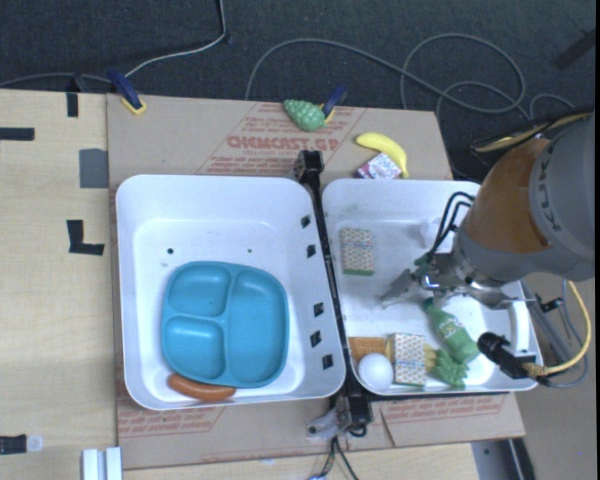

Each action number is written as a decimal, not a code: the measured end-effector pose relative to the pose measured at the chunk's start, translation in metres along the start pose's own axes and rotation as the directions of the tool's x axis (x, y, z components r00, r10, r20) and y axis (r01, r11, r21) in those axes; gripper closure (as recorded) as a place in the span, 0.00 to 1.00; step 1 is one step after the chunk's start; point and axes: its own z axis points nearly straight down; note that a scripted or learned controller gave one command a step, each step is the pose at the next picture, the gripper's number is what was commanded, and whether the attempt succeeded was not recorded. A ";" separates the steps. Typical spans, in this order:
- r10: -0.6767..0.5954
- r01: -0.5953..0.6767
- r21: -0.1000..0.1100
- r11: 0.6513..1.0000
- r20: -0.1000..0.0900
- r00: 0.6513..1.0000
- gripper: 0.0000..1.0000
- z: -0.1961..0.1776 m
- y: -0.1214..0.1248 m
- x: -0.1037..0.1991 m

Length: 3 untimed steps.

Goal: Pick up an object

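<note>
Your inventory, frame bottom upward:
- orange sausage [201, 388], lower left, touching blue divided plate [225, 323] in left bin [140, 268].
- white egg [377, 370], green bottle [450, 336], lower right bin [380, 203].
- gripper [405, 286], mid right bin: fingers spread, nothing between.
- banana [383, 149] on cardboard [200, 133], upper centre.

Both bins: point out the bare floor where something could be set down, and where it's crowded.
Left bin: bare floor along the far wall, beyond the blue divided plate; the near edge is tight, where the orange sausage lies. Right bin: a bare patch between the checkered packet and the orange block. Its near right corner is crowded: white egg, green bottle, end effector.
</note>
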 end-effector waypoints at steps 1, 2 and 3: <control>0.003 -0.003 0.002 1.000 0.002 1.000 0.00 -0.019 -0.005 -0.042; 0.003 -0.003 0.000 1.000 0.002 1.000 0.00 0.030 0.012 -0.055; 0.002 -0.002 -0.005 1.000 0.006 1.000 1.00 0.020 0.013 -0.055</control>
